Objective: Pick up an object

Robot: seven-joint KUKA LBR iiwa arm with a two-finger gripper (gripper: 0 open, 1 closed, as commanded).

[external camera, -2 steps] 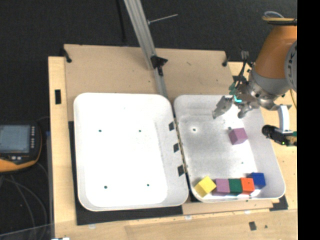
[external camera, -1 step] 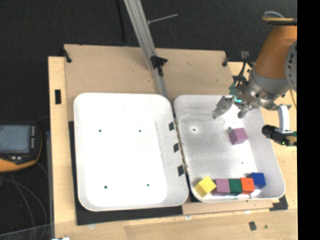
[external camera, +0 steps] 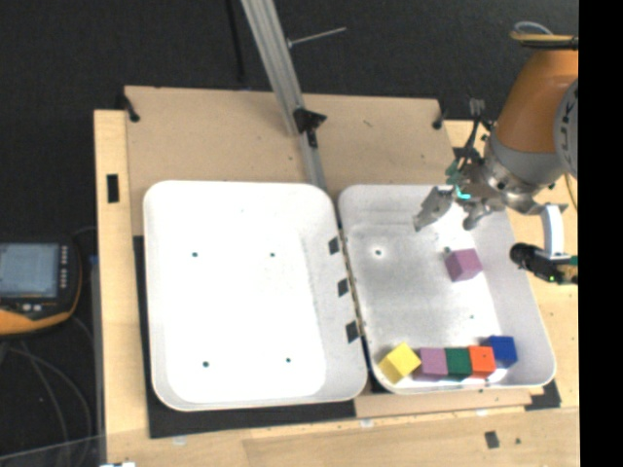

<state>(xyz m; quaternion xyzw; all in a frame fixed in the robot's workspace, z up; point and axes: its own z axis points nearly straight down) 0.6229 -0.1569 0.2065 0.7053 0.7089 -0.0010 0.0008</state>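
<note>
Left white bin (external camera: 243,290), slanted metal pole (external camera: 277,56), handheld screen device (external camera: 34,280)

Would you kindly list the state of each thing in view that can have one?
gripper: open, above the right bin, holding nothing
purple block: lying loose, alone mid-bin
yellow block: at the near wall, turned askew
magenta block, green block, orange block, blue block: in a row along the near wall

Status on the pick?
Gripper open, holding nothing, over right bin. Purple block loose just below it. Other blocks along near wall, nothing blocking.
</note>
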